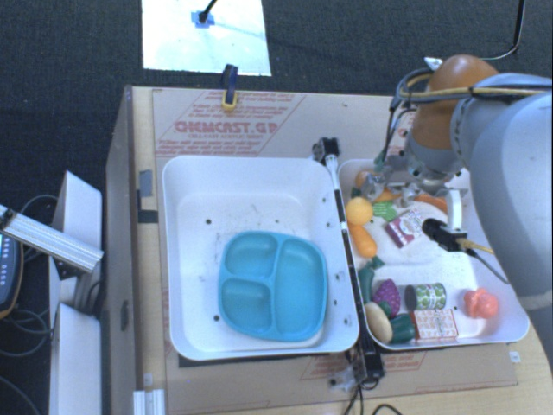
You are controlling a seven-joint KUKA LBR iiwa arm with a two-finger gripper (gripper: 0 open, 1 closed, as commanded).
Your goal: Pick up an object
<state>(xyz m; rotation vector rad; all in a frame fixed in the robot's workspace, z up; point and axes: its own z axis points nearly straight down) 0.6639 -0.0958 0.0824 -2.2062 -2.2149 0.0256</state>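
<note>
The right bin (pixel 510 322) holds several toy foods. Along its left side lie a yellow lemon (pixel 359 211) and an orange carrot (pixel 365 241), with a red-and-white packet (pixel 403 229) next to them. Toward the front are a purple fruit (pixel 386 296), a green can (pixel 426 296), a pink toy (pixel 481 303), a red box (pixel 435 324) and a cream-and-green piece (pixel 388 324). My gripper (pixel 386 185) is low over the bin's far left corner, just beyond the lemon. Small orange and green pieces lie under it.
The left bin (pixel 194 201) carries a blue divided plate (pixel 273 285) at its front right. A dividing rail (pixel 339 214) runs between the bins. The grey arm (pixel 505 171) covers the right bin's far right part.
</note>
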